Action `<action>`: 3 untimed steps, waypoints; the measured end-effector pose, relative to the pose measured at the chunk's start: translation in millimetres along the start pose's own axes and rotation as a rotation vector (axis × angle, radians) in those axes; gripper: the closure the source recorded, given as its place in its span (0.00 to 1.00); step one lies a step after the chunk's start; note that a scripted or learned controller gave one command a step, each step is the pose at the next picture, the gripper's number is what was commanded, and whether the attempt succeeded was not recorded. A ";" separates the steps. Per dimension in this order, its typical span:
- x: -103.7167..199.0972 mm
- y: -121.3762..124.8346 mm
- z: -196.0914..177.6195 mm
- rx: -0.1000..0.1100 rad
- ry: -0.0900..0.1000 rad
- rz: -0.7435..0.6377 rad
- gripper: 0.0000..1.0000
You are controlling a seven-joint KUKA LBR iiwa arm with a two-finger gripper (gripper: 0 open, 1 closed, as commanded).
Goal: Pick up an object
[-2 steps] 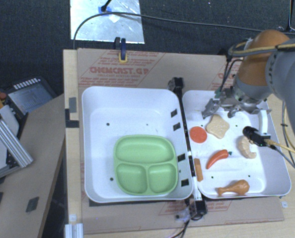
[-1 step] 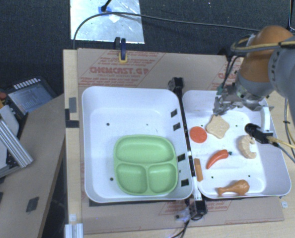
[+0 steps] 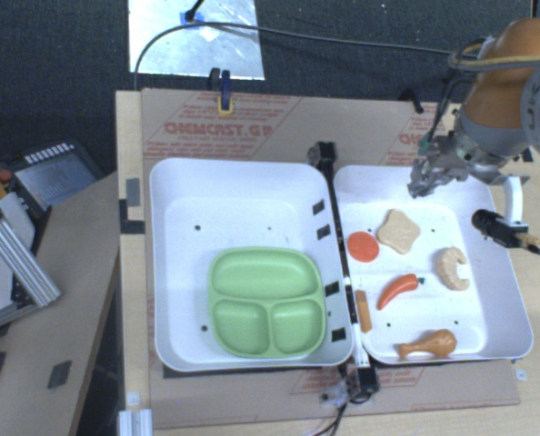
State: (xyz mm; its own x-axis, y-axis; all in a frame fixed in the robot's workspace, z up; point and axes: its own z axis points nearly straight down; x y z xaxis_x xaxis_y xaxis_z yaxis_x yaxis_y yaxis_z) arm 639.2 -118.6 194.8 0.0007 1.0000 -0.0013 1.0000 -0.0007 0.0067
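Nearest to you, at the front of the right bin (image 3: 502, 339), lies a toy chicken drumstick (image 3: 426, 344), brown, on its side with the thick end to the right. Just left of it, along the divider between the bins, lies a small orange stick (image 3: 363, 311), perhaps a toy carrot. A little farther back you find a red chili pepper (image 3: 398, 289) lying at a slant, and to its right a pale, curved piece (image 3: 453, 269) shaped like a cashew or croissant. Behind those sits a flat red disc (image 3: 363, 246), like a tomato slice, and just beside it on the right a tan slice of toy bread (image 3: 398, 232). All of these rest on the bin floor, apart from one another.

In the left bin (image 3: 175, 243), toward its front, lies a green divided plate (image 3: 266, 301) with three compartments.

Farther back, over the rear right part of the right bin, you see the gripper (image 3: 422, 185) hanging from the grey arm with its orange band (image 3: 515, 53). It points down at the bin floor behind the bread, touching no object. Whether its jaws are apart or together cannot be told from this angle. Nothing is seen between them.
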 end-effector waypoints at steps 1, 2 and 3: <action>-0.2 1.3 -25.5 0.002 0.001 -0.004 1.00; 59.8 4.6 -35.7 0.004 0.003 -0.011 1.00; 115.5 6.0 -44.9 0.004 0.003 -0.011 1.00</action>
State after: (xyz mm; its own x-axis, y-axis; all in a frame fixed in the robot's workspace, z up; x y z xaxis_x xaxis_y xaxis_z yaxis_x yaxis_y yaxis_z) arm 645.0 -3.1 239.6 -0.0104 0.9999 0.0020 0.9999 0.0104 0.0027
